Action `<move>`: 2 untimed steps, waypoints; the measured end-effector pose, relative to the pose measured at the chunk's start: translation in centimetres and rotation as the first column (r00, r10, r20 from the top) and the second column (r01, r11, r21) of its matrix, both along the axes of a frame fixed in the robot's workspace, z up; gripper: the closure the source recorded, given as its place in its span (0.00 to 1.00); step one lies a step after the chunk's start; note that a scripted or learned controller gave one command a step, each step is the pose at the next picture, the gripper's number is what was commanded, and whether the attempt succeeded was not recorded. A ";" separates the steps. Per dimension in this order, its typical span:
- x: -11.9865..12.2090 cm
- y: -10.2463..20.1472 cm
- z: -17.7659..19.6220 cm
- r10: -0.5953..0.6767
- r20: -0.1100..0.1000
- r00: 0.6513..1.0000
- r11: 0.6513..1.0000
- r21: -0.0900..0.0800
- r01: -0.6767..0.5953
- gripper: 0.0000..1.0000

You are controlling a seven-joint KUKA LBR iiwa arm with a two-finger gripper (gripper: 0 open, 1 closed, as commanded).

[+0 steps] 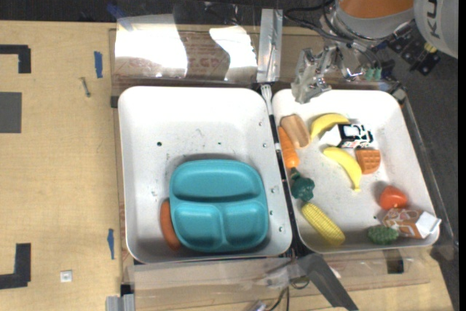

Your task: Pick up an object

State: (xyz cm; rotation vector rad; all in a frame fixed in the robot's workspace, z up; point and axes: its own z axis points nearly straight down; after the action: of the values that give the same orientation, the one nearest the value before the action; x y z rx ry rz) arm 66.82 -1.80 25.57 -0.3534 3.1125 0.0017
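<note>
Bins sit side by side on the tabletop. The hand hangs over the far left corner of the right bin, just above its rim, with nothing in its grasp that I can see; whether it is open or closed I cannot tell.

Nearest to it in that bin lies a tan sausage roll, touching a carrot along the left wall. Beside these are two bananas, one curved banana and a second banana, with a black-and-white piece and an orange waffle piece between and beside them. Nearer me are dark broccoli, a corn cob, a tomato, a green lump and a small carton.

The left bin holds a teal divided tray with an orange piece tucked under its left edge.
</note>
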 end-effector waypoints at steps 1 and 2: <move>0.1 -1.2 6.1 0.006 0.008 1.000 1.000 -0.002 -0.006 1.00; -7.3 -0.5 0.8 0.145 -0.006 0.989 0.989 -0.001 -0.145 1.00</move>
State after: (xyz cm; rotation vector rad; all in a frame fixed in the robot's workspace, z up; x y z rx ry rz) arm 59.47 -2.28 26.39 -0.5794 3.0851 0.0020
